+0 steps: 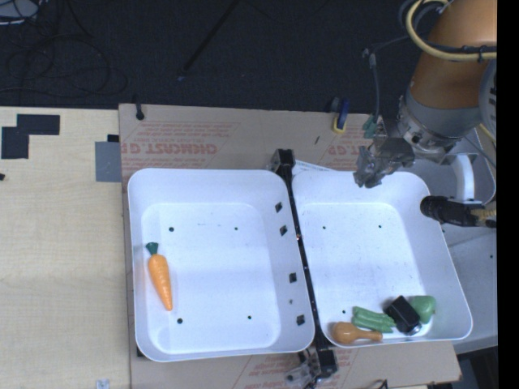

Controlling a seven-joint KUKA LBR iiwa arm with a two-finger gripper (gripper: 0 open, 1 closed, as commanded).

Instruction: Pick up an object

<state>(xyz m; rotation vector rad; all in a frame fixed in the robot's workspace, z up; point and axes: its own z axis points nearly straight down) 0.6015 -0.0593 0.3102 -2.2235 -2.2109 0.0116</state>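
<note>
Against the left bin's [203, 186] wall lies 1 orange, green-topped carrot [160, 279]; tool [369, 178] opening unclear.

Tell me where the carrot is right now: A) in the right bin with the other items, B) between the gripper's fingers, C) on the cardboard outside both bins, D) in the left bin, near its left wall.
D: the carrot lies on the floor of the left bin by its left wall, far from the gripper.
</note>
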